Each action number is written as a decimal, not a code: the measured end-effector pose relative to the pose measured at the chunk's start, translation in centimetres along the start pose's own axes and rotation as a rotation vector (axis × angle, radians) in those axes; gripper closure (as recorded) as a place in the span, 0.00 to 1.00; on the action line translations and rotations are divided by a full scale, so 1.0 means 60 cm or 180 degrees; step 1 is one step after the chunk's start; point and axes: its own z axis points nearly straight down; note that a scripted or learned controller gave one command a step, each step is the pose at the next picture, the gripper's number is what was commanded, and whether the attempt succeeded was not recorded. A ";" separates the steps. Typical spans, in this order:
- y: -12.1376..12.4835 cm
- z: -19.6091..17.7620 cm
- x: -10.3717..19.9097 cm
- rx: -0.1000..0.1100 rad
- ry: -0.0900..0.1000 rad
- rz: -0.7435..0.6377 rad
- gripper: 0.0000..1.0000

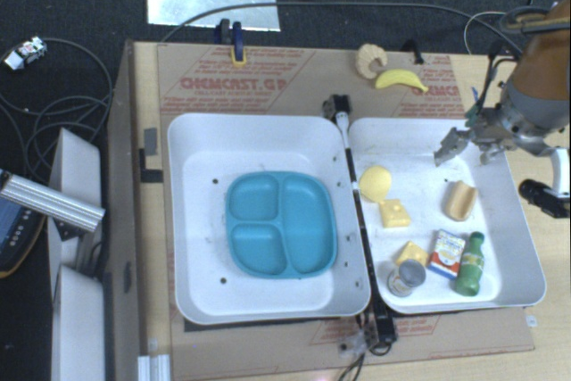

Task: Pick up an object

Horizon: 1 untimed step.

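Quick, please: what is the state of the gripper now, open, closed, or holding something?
Gripper: open, holding nothing, above the far part of the right bin.

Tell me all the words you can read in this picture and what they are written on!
"CHEMCAST GP": red print on the brown board under the bins, behind the left bin; the letters are blurry, so this is my best reading.
More red print on the board behind the right bin: too blurred to read.
Small carton label in the right bin: too small to read.
Green bottle label: too small to read.
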 end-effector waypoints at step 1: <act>-0.061 0.168 -0.057 0.0000 -0.0002 0.0007 0.00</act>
